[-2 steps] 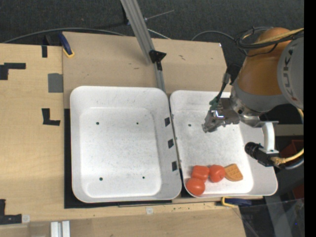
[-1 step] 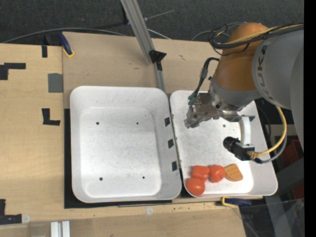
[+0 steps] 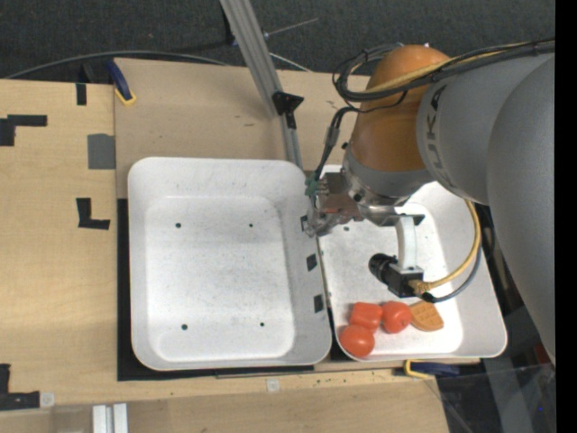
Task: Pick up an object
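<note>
since the red pieces (image 3: 370, 323) lie bunched in the right bin's (image 3: 482, 332) near corner, well apart from the gripper (image 3: 317, 216) (grip state: cannot tell), descend squarely over one piece.

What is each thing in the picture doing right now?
Red pieces: three, bunched together in the right bin's near-left corner.
Orange piece: lying flat beside the red ones.
Gripper: low over the right bin's far-left edge, away from the pieces.
Right bin: holds all the pieces.
Left bin: sits beside the right bin.
</note>
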Tool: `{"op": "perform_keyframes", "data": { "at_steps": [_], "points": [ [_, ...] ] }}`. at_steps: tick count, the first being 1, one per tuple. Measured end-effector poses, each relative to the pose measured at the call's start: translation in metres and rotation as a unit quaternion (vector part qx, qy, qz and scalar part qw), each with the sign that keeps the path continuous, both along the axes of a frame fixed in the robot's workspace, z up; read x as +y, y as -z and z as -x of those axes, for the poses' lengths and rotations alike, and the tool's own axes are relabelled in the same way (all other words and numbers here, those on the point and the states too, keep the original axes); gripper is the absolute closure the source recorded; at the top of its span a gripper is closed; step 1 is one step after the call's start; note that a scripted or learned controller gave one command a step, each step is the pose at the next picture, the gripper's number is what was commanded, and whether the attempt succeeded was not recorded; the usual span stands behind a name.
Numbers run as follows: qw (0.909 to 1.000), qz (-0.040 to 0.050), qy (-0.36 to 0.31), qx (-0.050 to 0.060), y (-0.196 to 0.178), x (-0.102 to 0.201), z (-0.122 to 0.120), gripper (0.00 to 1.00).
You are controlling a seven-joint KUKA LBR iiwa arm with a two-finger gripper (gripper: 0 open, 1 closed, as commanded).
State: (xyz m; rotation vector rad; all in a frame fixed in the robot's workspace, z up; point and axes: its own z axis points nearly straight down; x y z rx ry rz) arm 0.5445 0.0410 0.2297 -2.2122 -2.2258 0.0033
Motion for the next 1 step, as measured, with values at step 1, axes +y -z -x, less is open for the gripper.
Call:
{"op": "perform_keyframes", "data": {
  "at_steps": [1],
  "points": [
    [1.0, -0.0001, -0.001, -0.001, 0.0055, 0.0509, -0.0221, 1.0]
  ]
}}
